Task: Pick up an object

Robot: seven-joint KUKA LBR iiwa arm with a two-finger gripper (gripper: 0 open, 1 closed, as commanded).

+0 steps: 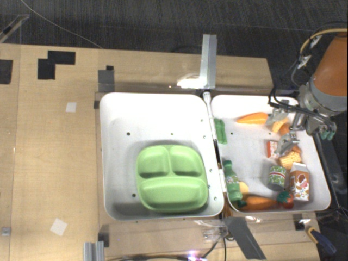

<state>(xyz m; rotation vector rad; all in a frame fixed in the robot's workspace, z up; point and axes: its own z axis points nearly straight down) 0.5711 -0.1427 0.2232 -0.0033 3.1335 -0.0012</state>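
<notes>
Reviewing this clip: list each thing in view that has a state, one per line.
green tray: upright, flat in left bin
top carrot: lying in right bin
bottom carrot: lying by near wall
green bottle: lying on its side
carton: lying in bin
gripper: low over right-bin items

No text, brand, number or sign can be read here. The small brown-and-white carton (300, 182) in the right white bin (326, 200) carries printed graphics in red and white, and the short round can with a green-and-white label (277, 175) beside it bears print too, but both are too small and blurred to make out any letters.
</notes>
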